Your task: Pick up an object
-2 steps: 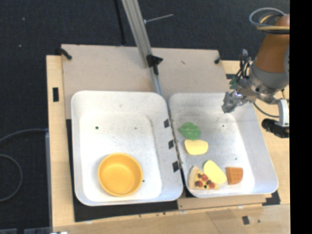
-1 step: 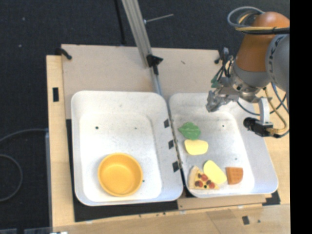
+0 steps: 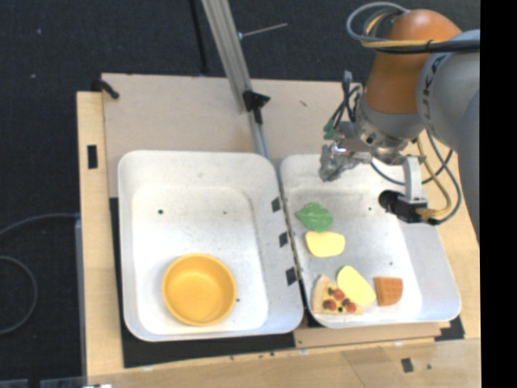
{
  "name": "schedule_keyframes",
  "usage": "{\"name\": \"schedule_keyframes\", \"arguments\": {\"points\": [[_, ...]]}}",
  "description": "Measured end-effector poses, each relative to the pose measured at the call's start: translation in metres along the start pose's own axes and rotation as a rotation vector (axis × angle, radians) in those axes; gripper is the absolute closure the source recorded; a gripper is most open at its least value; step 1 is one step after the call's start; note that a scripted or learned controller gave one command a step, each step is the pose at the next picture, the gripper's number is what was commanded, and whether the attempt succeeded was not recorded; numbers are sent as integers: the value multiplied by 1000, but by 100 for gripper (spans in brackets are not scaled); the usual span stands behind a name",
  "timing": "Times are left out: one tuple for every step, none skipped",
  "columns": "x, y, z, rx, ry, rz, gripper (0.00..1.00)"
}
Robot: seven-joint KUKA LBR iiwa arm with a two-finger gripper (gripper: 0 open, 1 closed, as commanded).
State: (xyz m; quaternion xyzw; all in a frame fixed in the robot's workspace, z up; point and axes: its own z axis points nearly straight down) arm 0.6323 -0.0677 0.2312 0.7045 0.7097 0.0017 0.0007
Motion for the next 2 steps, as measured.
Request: {"name": "schedule_keyframes", "arguments": {"points": [[59, 7, -11, 1, 0, -1, 100], [121, 11, -13, 2, 1, -1, 100]]}}
